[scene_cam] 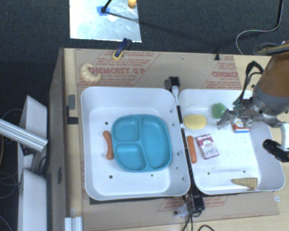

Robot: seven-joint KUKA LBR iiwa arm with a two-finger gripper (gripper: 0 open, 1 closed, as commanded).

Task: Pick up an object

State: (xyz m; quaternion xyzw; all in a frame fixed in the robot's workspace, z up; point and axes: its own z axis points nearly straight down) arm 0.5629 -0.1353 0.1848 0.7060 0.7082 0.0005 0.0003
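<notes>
The gripper (229, 115) is hanging over the right bin (269, 177), just beside a green ball (218, 110) and a small red-and-white item (240, 125). A yellow lemon (195, 121), a red packet (207, 146), a sausage (191, 149) and a cone (244, 182) are lying nearby. In the left bin (94, 177) a blue tray (140, 142) is sitting beside another sausage (108, 144).

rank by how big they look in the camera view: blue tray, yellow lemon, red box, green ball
1. blue tray, by far the largest
2. red box
3. yellow lemon, close to the box, so that order is unsure
4. green ball, smallest, partly behind the gripper
</notes>
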